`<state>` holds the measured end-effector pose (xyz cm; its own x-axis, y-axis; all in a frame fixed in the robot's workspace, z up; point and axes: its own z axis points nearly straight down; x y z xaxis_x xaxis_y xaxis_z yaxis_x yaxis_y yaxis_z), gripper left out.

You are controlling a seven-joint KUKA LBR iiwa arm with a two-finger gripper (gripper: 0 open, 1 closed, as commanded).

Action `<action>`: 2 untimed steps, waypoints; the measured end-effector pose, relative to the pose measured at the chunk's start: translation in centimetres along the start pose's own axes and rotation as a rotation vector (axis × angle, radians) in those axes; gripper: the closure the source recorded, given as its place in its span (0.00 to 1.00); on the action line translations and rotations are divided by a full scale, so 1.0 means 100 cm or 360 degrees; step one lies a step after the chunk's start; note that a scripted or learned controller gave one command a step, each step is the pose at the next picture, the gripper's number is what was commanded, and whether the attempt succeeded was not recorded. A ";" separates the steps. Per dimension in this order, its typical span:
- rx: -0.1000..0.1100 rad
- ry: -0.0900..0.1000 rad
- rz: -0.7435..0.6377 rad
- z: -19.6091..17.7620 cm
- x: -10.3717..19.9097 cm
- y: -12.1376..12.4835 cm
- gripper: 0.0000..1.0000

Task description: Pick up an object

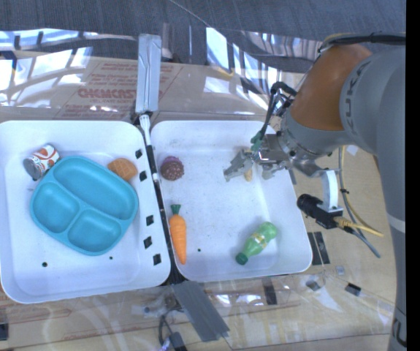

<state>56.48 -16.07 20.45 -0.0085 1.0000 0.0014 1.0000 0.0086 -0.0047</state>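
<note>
green bottle (pixel 257 243) | on its side | right bin (pixel 217 134), near front-right corner

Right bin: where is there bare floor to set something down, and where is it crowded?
In the right bin, open floor lies in the middle, bordered by the dark round object, the carrot and the green bottle. The upper right is crowded by the gripper. The left bin is mostly covered by the blue tray.
</note>
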 end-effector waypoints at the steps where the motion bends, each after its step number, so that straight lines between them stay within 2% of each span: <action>1: -0.0002 -0.0002 0.0281 0.036 -0.049 0.037 0.00; 2: -0.0008 -0.0002 0.0318 0.113 -0.036 0.085 0.00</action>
<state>64.93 -19.61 9.15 0.1903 0.9817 -0.0005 0.9817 -0.1903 0.0006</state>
